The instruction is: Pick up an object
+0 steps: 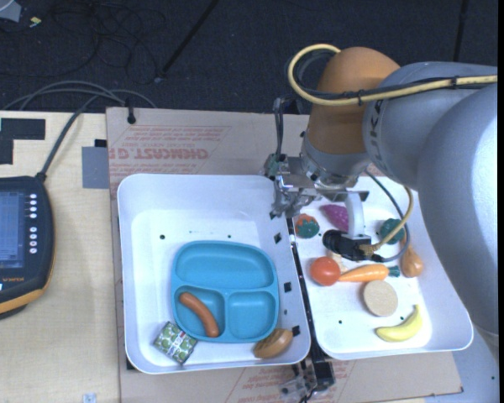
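My gripper [288,198] hangs over the divider between the two bins, at the right bin's far left corner. Nothing is visibly held in it. Just below it in the right bin [441,330] lie a small red and orange piece [306,223] and a purple piece [336,217]. Further toward the front are a red tomato [323,270], a carrot [365,273], a tan round disc [380,298] and a banana [401,326]. A teal piece [391,227] and a brown pear-shaped piece [412,264] sit on the right side, partly under the arm.
The left bin [143,225] holds a blue divided plate [235,275] with a sausage [199,311] in it. A green and white box [175,342] and a brown bread piece [274,343] lie at its front. A pendant [8,233] rests far left.
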You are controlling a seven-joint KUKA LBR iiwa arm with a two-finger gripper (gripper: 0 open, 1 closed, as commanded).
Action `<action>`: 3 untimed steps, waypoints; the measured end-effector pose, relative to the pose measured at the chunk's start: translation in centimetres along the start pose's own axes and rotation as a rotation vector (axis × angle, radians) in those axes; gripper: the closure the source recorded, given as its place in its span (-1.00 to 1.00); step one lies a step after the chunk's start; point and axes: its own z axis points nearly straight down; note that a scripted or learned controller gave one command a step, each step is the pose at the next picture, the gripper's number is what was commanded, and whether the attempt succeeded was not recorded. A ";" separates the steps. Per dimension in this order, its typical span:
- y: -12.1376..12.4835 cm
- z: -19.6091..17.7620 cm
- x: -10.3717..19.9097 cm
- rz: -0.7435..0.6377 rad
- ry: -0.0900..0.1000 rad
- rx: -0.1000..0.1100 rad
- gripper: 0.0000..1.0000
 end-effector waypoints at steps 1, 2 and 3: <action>0.9 -9.8 3.2 -0.006 0.004 -0.020 1.00; 0.7 -10.1 3.1 -0.006 0.001 -0.008 1.00; -1.5 -1.2 -0.2 0.000 0.001 -0.001 1.00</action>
